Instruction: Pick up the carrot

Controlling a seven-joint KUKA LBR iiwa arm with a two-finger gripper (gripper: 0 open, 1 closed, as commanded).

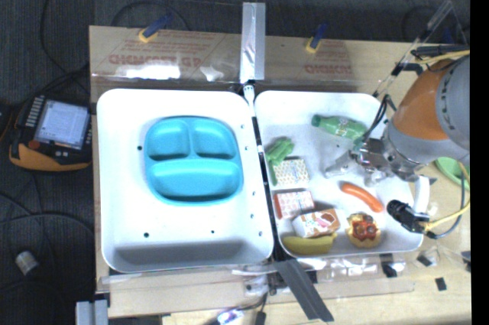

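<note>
The orange carrot [361,196] lies flat in the right bin [306,103], toward its right side and slanting down to the right. My gripper [356,167] hovers just above and behind the carrot, pointing left, with its metal fingers [337,164] spread open and nothing between them. The grey arm with its orange band [425,115] comes in over the bin's right wall.
Around the carrot lie a green bottle [340,126], a green vegetable [279,150], two small patterned boxes [291,173], a carton [315,222], a banana [309,244] and a red-yellow toy food [364,230]. The left bin holds a blue divided plate [192,159].
</note>
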